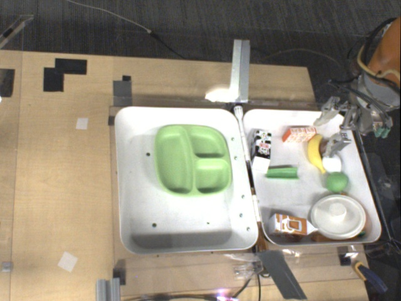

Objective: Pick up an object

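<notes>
Left bin point(135, 231): smooth white plastic, holding one glossy green three-compartment tray point(191, 158).
Right bin point(276, 196): seven things — yellow banana point(315, 153), green ball point(336, 182), green stick point(281, 173), white bowl point(338, 215), two cartons, one dark card.
Gripper point(335, 130): upper right of frame; metal fingers spread, pinching nothing.
Banana: just left of the lower finger.
</notes>
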You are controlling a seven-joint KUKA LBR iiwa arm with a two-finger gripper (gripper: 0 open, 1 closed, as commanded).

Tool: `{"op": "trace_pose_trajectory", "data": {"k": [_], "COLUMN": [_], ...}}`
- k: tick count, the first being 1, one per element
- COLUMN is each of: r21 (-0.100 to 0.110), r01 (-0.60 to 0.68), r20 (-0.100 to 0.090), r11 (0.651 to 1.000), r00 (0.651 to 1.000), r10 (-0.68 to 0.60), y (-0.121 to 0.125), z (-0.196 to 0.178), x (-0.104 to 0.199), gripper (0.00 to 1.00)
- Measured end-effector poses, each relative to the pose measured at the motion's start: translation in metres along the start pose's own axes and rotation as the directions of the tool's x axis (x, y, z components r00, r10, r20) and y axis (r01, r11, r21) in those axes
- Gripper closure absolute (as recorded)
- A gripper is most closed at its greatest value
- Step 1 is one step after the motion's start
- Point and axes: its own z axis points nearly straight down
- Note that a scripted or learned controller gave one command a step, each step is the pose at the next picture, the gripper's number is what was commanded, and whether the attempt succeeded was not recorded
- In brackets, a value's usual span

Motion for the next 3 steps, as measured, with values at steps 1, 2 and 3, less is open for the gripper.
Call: {"op": "trace_pose_trajectory", "data": {"k": [1, 2, 3], "r21": [0.002, 0.001, 0.008], "r01": [-0.017, -0.068, -0.064], "r20": [0.008, 0.004, 0.039], "r11": [1.0, 0.998, 0.998], "r00": [1.0, 0.998, 0.997], "r10": [0.017, 0.068, 0.063], "y": [-0.012, -0.001, 0.035], "z": [0.074, 0.092, 0.095], "x": [-0.005, 0.004, 0.03], "gripper": [0.0, 0.0, 0.0]}}
